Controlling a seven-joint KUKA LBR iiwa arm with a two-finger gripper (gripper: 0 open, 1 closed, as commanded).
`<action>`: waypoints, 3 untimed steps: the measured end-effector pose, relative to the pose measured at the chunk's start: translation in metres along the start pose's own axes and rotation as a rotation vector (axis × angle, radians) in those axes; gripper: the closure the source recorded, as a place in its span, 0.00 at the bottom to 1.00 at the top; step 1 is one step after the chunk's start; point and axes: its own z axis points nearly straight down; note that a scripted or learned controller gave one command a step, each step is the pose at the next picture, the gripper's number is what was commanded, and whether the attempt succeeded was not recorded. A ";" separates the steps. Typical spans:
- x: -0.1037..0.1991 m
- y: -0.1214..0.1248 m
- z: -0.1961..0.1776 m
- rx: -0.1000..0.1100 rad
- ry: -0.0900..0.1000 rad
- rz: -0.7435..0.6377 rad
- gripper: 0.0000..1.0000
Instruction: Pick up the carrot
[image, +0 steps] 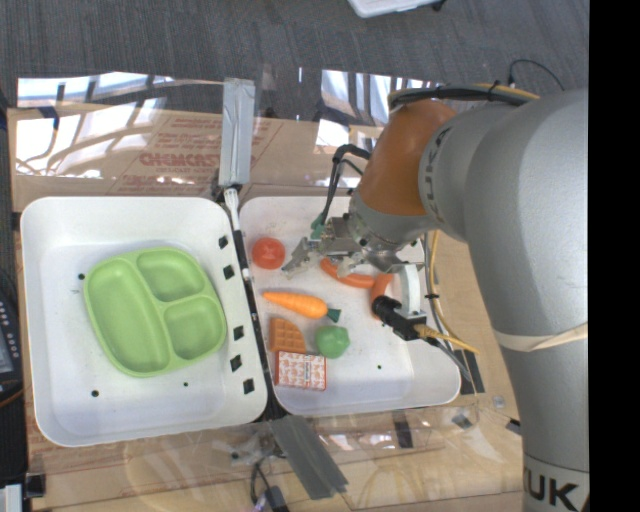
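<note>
I see the carrot (296, 303) lying flat in the right bin (430, 375), its green end toward the right. Just below it are a waffle piece (287, 334), a green ball (333, 341) and a small printed packet (301, 371). A red tomato (267, 252) sits above. The pincer (318, 250) hovers above the carrot, fingers spread, pinching nothing. In the left bin (60, 400) rests a green divided tray (153, 309).

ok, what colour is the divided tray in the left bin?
Light green divided tray, plain with three compartments, seen best in the camera view.
</note>
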 end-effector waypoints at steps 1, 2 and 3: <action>-0.010 -0.058 0.043 -0.006 0.001 0.131 0.00; -0.041 0.012 0.042 -0.007 0.000 0.141 0.00; -0.039 0.012 0.033 -0.006 0.001 0.136 1.00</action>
